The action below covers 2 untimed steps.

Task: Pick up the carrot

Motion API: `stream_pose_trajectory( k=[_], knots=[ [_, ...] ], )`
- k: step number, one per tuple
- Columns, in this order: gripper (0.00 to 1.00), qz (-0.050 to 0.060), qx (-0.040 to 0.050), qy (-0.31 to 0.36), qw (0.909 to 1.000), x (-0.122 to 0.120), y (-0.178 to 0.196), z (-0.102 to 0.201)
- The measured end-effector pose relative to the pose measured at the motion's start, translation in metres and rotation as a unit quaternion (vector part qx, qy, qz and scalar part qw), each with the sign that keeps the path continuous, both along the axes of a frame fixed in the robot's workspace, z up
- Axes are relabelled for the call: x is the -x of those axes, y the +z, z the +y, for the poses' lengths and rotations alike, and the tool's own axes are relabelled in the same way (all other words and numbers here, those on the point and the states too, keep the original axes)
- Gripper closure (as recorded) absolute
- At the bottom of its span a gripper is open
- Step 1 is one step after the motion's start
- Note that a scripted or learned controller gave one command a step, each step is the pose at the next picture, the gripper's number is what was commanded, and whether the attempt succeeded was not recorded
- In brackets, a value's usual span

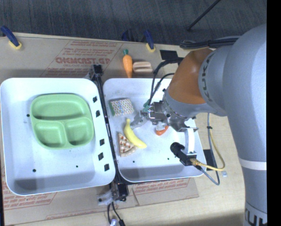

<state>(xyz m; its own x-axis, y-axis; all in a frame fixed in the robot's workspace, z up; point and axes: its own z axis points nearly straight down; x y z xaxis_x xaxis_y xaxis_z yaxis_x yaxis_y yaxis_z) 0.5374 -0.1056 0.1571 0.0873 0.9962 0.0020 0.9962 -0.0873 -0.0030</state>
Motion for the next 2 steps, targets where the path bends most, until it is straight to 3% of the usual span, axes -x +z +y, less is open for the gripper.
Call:
stream_pose_trajectory(
  k=[1, 2],
  knots=[
    [0.0, 0.0, 0.0008, -0.008, 1.0, -0.031, 0.015, -0.069],
    [0.0, 0.001, 0.0003, -0.139, 0.9903, 0.033, -0.066, -0.087]
  ],
)
